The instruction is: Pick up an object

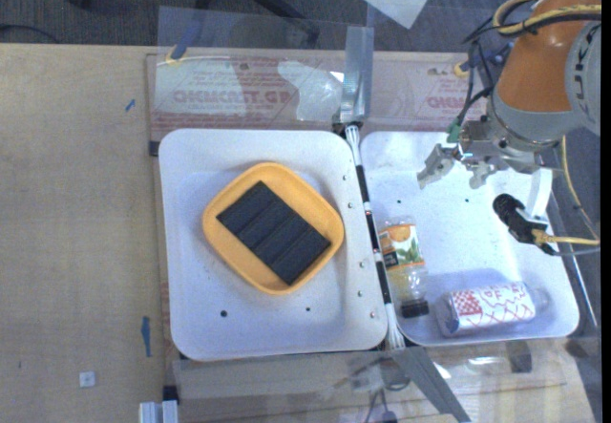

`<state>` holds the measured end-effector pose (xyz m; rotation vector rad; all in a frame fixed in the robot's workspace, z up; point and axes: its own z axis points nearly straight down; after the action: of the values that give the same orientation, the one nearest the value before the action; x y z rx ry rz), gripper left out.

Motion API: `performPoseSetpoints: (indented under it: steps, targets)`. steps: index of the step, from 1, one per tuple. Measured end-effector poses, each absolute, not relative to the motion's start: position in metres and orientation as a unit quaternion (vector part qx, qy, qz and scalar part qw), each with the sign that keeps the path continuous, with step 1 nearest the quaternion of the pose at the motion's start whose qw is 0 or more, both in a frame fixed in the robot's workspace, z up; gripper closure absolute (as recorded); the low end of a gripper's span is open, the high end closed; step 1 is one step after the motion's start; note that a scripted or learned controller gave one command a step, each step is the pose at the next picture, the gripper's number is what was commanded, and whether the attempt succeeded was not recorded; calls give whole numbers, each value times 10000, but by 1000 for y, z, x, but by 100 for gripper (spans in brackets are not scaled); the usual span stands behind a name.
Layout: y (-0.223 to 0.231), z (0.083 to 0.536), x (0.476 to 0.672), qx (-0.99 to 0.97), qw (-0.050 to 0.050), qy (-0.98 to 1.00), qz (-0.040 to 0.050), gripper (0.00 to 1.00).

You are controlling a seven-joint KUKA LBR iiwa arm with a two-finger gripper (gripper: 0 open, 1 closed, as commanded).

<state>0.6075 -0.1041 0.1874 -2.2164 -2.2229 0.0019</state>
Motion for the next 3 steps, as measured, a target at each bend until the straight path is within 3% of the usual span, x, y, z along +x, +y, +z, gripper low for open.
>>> performPoseSetpoints:
  steps: [1, 2, 3]
  targets:
    - [-91, 89, 579, -6295, -34, -7770, -31, 0]
    - [-102, 89, 507, -6062, -35, -7953, -27, 0]
    - [-148, 107, 492, -6586, -16, -7525, -5, 0]
